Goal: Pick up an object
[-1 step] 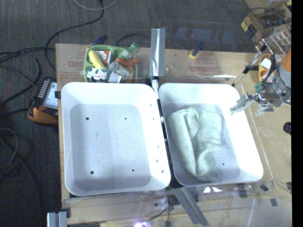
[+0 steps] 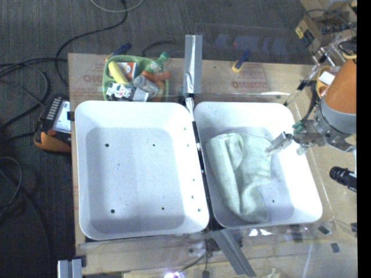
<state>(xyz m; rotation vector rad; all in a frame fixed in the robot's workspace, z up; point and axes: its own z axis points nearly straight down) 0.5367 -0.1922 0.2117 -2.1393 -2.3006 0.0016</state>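
Dark carpet surrounded my bench (image 2: 255, 74), with black cables looping across the floor at the left and top. On the bench sat two white bins side by side. From my feed, the left bin (image 2: 87, 117) showed a bare speckled floor with a few small dark dots. The right bin (image 2: 301, 207) held a pale green towel (image 2: 240, 169), crumpled and folded lengthwise, running from the bin's middle down toward its near wall and lying closer to the left wall than the right. Behind the left bin stood a green basket (image 2: 108, 74) crowded with small things, among them a yellow piece and something orange. A grey upright post (image 2: 192, 62) rose between the bins at the back edge, and a small yellow and blue item (image 2: 240, 62) lay on the bench behind the right bin. At the far left, on the floor, I saw an orange and black device (image 2: 49, 126). The arm (image 2: 342, 97) came in from the right, its orange band showing above the grey wrist. Its jaws (image 2: 281, 143) hung over the right bin, at the towel's upper right edge; I could not tell whether they were open or closed, nor whether they touched the cloth.
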